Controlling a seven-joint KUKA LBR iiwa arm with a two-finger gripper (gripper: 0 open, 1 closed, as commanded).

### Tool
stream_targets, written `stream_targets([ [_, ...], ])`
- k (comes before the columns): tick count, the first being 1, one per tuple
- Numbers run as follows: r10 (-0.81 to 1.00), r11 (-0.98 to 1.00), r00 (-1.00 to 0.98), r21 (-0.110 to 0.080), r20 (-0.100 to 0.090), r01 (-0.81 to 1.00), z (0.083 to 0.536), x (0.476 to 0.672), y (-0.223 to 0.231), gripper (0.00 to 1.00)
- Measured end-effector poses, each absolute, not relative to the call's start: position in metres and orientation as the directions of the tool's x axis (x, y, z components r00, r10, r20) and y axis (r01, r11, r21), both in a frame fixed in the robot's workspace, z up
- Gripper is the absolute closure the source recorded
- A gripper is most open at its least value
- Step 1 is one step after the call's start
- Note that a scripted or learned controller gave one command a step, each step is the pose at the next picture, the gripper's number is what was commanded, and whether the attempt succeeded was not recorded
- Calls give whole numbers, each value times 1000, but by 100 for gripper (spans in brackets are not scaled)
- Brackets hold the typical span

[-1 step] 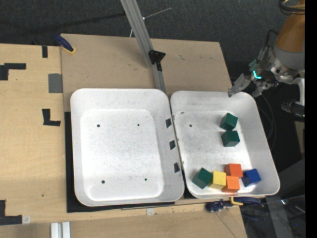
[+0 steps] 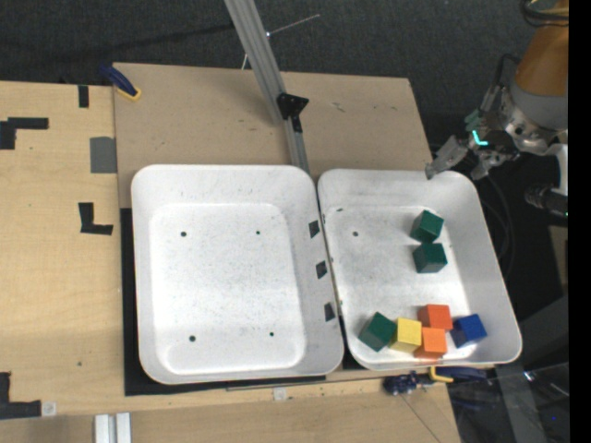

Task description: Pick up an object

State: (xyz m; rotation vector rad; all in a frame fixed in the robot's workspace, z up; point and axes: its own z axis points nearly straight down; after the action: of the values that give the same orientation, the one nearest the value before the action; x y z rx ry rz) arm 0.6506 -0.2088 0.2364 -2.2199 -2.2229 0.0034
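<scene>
**Inspector:** Gripper condition?

**Operator:** I see the gripper (image 2: 459, 158) above the right bin's (image 2: 388, 197) far right corner, its two fingers spread apart with nothing between them. The nearest candidates are two dark green cubes (image 2: 428, 225), one just behind the other, apart from the cluster at the near edge.

**Inspector:** Recommendation?

**Operator:** I'd take the farther green cube, centred, descending straight.

The arm (image 2: 543, 67) is cut off by the right and top edges, so only its wrist end shows. The gripper (image 2: 454, 158), at the right bin's (image 2: 480, 212) far right corner, is too small and blurred to read. At that bin's near edge, the orange blocks (image 2: 434, 329) overlap, their outlines unclear.
</scene>
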Motion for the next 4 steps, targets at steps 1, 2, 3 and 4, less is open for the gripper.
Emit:
stream_targets([
  [1,1000,2,-2,-6,0,1000,190,643,-204,0],
  [2,1000,2,-2,-6,0,1000,141,646,-195,0],
  [3,1000,3,-3,-6,-1,1000,88,645,-194,0],
  [4,1000,4,-4,-2,-1,1000,102,646,-193,100],
])
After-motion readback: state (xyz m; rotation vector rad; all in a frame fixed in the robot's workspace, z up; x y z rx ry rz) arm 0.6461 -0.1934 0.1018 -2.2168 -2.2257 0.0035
